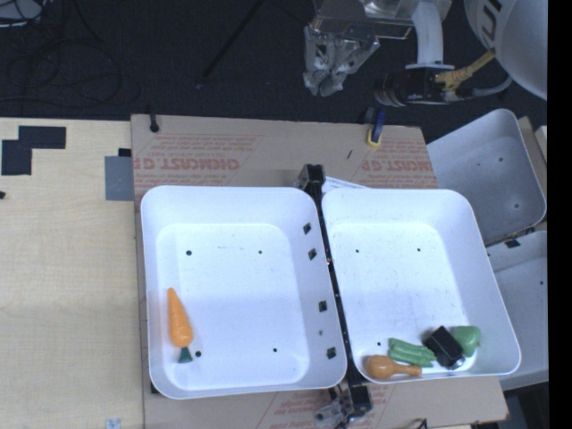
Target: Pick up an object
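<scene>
The arm (514,25) shows at about one o'clock as a large, rounded pale grey shell with part of dark lettering on its curve. Beside it, toward twelve o'clock, sits a boxy metallic wrist block — silvery plates with a small greenish spot on top. A white curved piece runs down to a black ringed fitting, where yellowish cabling loops out. The gripper (329,71) below the block is grey and angular — its tips are blurred.
</scene>
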Controlling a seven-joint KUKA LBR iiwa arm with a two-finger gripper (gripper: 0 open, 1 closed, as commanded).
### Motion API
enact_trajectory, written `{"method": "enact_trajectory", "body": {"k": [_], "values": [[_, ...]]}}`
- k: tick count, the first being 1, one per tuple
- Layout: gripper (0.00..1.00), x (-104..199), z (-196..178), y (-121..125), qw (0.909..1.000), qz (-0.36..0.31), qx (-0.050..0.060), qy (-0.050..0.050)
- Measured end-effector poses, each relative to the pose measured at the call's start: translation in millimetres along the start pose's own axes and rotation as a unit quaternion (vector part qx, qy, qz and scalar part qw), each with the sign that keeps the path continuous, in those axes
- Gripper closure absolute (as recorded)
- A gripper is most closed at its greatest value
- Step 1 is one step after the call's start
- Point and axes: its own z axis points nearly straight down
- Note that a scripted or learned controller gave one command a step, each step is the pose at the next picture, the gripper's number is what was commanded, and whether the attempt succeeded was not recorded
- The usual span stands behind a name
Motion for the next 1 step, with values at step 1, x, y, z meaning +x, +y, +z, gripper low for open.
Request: {"method": "enact_trajectory", "body": {"k": [1], "values": [[1.0, 5.0, -11.1, -0.2, 1.0, -0.005, 0.0, 0.001]]}}
